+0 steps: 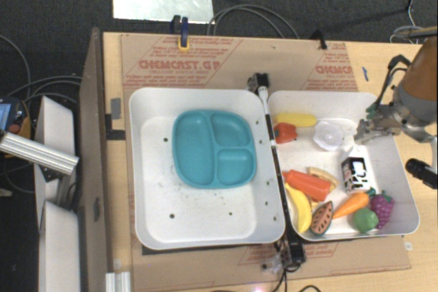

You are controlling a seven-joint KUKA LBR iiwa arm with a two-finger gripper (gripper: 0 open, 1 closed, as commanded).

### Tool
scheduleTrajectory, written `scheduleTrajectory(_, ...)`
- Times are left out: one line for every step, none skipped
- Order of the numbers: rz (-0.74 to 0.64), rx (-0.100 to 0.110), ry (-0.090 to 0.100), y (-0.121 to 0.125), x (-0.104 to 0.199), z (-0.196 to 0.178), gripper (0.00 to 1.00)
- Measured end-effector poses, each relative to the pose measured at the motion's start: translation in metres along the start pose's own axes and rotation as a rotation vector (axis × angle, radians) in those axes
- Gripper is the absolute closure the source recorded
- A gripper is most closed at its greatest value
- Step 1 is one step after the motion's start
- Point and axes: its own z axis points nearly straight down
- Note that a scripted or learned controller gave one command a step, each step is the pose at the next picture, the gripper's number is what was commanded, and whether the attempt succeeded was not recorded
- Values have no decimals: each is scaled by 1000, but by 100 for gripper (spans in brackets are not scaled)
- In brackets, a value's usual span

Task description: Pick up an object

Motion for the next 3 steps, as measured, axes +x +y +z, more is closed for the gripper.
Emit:
scheduleTrajectory(-1, 3, 2, 0, 1, 3, 0)
scheduleTrajectory(0, 11, 4, -34, 10, 61, 0)
scheduleTrajectory(-2, 4, 2, -30, 9, 48, 100)
